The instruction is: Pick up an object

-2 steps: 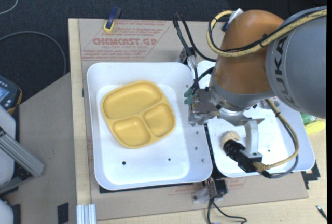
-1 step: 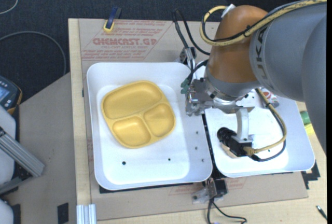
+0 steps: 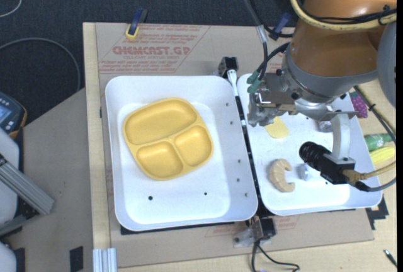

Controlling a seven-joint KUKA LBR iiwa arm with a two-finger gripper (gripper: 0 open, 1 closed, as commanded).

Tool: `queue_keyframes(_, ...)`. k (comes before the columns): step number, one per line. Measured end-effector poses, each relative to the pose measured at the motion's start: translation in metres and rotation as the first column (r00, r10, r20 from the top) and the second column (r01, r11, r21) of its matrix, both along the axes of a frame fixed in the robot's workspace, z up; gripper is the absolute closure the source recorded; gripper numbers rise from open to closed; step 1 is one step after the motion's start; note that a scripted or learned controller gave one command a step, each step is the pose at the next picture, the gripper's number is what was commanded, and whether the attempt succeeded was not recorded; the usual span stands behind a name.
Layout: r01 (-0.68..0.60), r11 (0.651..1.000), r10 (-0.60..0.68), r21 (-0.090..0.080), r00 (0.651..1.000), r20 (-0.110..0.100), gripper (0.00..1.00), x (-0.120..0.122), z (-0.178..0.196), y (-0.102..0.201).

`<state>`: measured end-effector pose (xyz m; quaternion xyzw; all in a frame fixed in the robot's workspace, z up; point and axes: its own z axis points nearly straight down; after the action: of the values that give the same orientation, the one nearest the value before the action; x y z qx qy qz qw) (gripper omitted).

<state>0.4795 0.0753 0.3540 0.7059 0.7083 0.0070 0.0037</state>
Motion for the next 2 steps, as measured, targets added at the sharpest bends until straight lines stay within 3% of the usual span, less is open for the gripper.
queue_keyframes(2,0.0,1.0,0.0,-0.003,1.0,-0.009,1.0,0.0,0.063,0.035)
